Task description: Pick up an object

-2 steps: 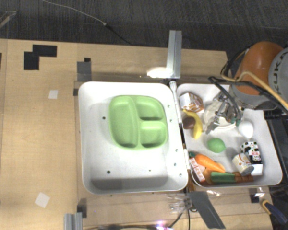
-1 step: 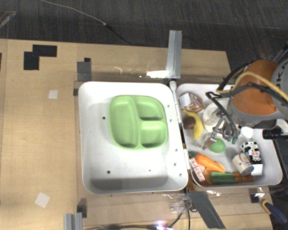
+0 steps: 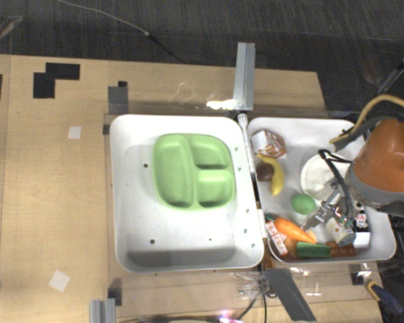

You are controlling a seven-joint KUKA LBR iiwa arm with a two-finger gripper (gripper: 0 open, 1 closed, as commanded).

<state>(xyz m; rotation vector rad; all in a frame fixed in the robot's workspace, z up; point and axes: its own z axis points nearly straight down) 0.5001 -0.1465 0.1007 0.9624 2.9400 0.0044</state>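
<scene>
So the left shallow white bin [image 3: 131, 200] has a light green plastic divided tray [image 3: 192, 170] in it. The right white bin [image 3: 303, 128] holds a yellow banana [image 3: 276, 175], a small green ball [image 3: 302, 204] and an orange carrot [image 3: 293, 229]. The gripper [image 3: 326, 210] hangs just right of the ball; can't tell its fingers' state.

A robotics laboratory test cell is shown. A plywood bench [image 3: 47, 200] is fitted with two white bins [image 3: 131, 247] held by metal brackets [image 3: 245, 76]. Cables [image 3: 87, 9] are routed across dark carpet. Toy food items [image 3: 293, 231] are provided as test objects.
</scene>
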